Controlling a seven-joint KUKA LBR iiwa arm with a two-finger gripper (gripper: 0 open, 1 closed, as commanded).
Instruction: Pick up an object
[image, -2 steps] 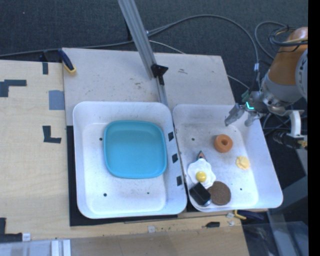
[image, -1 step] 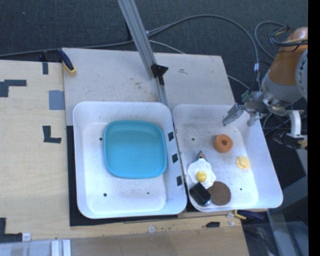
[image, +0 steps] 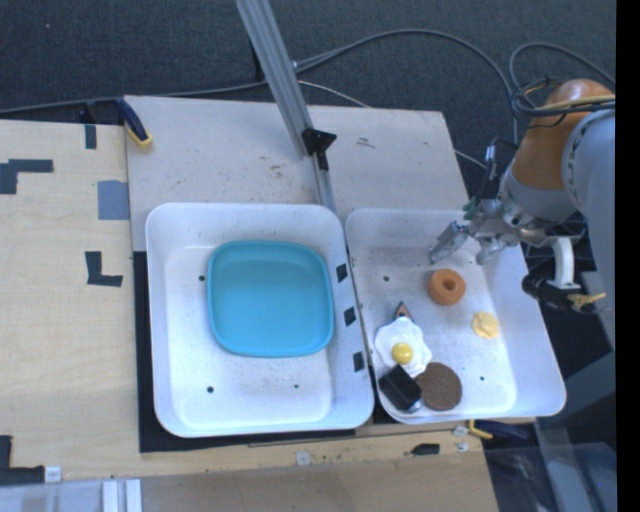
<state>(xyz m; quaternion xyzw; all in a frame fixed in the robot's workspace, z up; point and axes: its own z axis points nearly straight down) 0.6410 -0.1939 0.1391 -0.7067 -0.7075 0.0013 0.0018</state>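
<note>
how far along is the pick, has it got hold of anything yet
Done: the gripper sits over the right bin, fingers spread, just above the orange donut. In hand: nothing between the fingers. Left: descend, close and lift. The donut, fried egg, small yellow piece, brown cookie and black block all lie on the bin floor; the blue plate sits in the left bin.

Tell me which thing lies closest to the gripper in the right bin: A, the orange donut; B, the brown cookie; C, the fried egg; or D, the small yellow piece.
A: the orange donut lies just below the gripper near the top of the right bin, while the other three things lie lower in that bin.
</note>
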